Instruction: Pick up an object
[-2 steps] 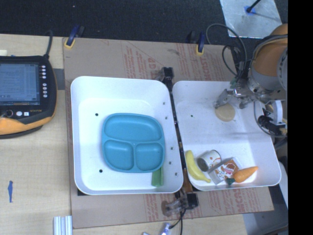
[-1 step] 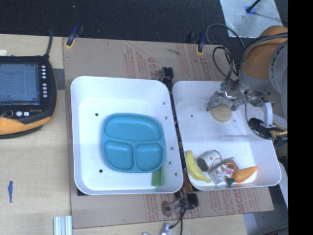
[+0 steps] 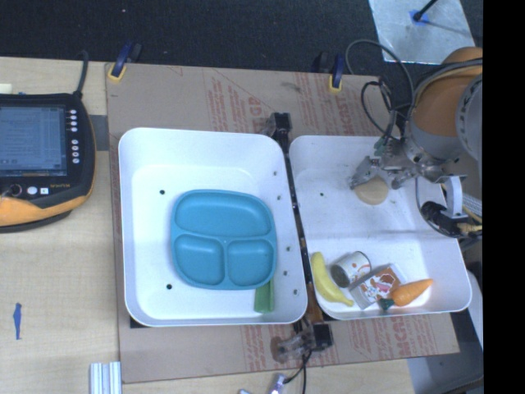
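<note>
My gripper hangs low at the back of the right bin, with its fingers spread apart. A tan rounded object lies on the bin floor just below and in front of the fingertips; it is not between them. At the bin's front lie a yellow banana, a small tin can, a red-and-white packet and an orange carrot.
The left bin holds a blue divided plate and a green piece at its front right corner. A control tablet sits on the bench at the far left. Cables loop above and beside the arm's wrist.
</note>
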### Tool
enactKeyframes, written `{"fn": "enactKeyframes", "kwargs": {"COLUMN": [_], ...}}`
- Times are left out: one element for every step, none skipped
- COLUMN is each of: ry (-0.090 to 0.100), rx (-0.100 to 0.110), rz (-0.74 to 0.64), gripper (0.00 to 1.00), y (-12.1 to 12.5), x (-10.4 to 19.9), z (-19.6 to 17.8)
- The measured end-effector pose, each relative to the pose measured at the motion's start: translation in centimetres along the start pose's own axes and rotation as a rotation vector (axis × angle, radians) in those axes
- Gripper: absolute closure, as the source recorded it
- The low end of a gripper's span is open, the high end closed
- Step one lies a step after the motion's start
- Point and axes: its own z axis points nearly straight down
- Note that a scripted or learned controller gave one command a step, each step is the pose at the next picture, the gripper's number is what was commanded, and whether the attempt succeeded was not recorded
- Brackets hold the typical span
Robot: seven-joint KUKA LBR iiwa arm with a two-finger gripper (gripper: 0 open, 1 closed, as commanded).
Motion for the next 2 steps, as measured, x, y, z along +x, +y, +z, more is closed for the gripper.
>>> {"fn": "enactKeyframes", "kwargs": {"ry": [-0.001, 0.0], "rx": [-0.004, 0.0], "rz": [-0.002, -0.001], "gripper": [0.0, 0.0], "y": [1.4, 1.4], "x": [-0.4, 1.8], "z": [-0.1, 0.0]}}
